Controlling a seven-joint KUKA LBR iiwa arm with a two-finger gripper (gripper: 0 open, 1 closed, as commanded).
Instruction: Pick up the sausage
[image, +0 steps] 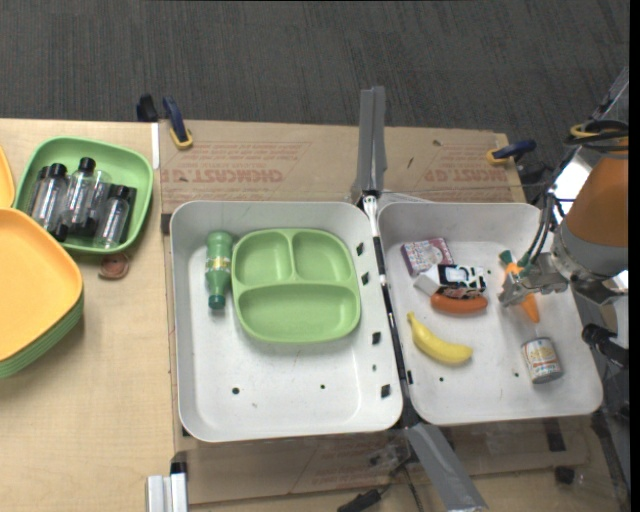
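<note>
Nearest the camera, along the front of the right bin (560, 405), a small can (541, 360) and a banana (439, 341) are seen lying apart from one another. Just behind the banana, the sausage (459, 302) rests on the bin floor, with a black-and-white object (461, 277) touching its far side and a pink packet (426, 254) beyond that. The sausage is not lifted and is not contacted by the gripper (518, 288), which is positioned just to its right, close above an orange carrot-like item (529, 306). Whether anything is gripped, or how far the claw is spread, cannot be told from this view. The task is therefore judged to be at the approach stage: alignment over the sausage, closure and lift all remain to be done. In the left bin (200, 380), a green divided plate (295, 283) and a green bottle (217, 268) are unaffected.
</note>
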